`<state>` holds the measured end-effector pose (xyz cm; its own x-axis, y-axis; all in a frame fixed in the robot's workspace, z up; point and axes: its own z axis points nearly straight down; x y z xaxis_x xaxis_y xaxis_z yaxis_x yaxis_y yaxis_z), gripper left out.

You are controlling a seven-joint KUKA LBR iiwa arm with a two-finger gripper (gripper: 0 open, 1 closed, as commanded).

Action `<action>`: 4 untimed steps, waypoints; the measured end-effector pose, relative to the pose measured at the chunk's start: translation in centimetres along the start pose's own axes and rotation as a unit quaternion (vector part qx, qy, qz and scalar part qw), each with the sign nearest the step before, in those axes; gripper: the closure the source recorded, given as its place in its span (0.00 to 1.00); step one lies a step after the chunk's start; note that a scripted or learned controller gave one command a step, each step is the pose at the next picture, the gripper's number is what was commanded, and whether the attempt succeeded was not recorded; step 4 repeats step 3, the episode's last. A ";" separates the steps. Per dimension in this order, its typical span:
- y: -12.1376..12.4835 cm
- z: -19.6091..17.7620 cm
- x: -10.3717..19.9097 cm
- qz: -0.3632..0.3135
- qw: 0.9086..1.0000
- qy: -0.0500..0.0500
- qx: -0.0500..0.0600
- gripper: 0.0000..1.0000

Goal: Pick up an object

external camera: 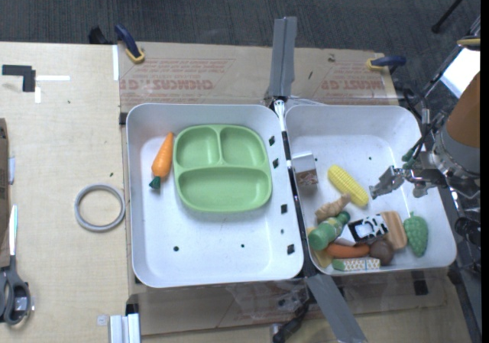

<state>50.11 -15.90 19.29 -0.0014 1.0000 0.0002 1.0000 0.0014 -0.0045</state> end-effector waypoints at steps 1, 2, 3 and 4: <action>3.3 10.0 3.6 -0.119 0.993 0.000 0.000 0.00; 3.3 9.2 3.5 -0.118 0.993 0.001 0.001 1.00; 6.3 0.3 9.5 -0.066 0.998 -0.001 -0.001 1.00; 6.3 0.3 9.5 -0.066 0.998 -0.001 -0.001 1.00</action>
